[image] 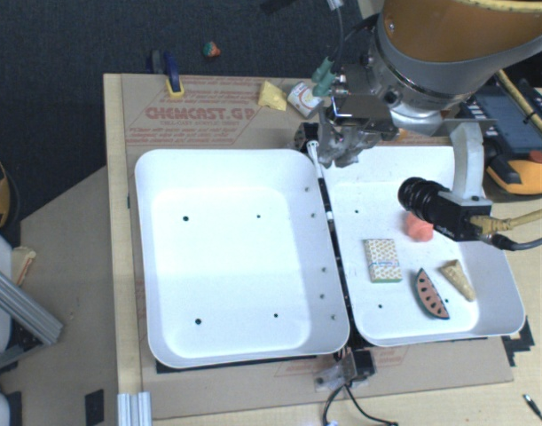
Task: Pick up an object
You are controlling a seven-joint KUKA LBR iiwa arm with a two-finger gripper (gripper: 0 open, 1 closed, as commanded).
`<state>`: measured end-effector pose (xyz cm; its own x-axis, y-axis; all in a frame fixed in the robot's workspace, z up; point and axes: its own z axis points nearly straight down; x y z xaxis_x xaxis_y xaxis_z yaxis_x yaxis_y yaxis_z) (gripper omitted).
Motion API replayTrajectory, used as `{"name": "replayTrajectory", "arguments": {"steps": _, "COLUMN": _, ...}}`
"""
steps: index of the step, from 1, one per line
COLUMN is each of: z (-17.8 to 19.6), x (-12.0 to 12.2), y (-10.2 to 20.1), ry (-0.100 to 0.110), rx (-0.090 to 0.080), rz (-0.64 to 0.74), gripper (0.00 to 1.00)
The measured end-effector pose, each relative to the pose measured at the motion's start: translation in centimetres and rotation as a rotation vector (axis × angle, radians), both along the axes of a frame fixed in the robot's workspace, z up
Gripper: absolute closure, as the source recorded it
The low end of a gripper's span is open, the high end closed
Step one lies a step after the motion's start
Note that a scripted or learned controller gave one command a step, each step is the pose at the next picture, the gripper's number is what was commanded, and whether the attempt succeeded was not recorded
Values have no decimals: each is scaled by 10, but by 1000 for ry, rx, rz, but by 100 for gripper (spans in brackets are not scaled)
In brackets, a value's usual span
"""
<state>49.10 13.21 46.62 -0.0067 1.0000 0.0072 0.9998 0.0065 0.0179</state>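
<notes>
Looming closest, the grey arm (466, 25) with its glossy orange band is hanging over the right bin (497, 318). Its pincer (341, 153) is sitting at the bin's far left corner; its state cannot be told. Lying on smooth white plastic are a patterned block (382, 260), a watermelon-like slice (431, 294), a tan wedge (459, 280) and a pink lump (419, 229).

Your arm (457, 34) reaches in from the upper right, wrist angled downward, with the gripper (340, 149) hanging directly below it at the lowest point.
</notes>
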Motion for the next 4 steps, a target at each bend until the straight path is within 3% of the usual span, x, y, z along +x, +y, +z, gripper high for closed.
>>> {"name": "replayTrajectory", "arguments": {"steps": 1, "z": -85, "x": -2, "y": 63, "ry": 28, "rx": -9, "rz": 1, "gripper": 100}}
{"name": "replayTrajectory", "arguments": {"steps": 2, "z": -165, "x": 12, "y": 84, "ry": 27, "rx": -10, "rz": -4, "gripper": 100}}
{"name": "replayTrajectory", "arguments": {"steps": 3, "z": -138, "x": -12, "y": 12, "ry": 20, "rx": -9, "rz": -14, "gripper": 100}}
{"name": "replayTrajectory", "arguments": {"steps": 4, "z": -147, "x": -12, "y": 2, "ry": 21, "rx": -8, "rz": -8, "gripper": 100}}
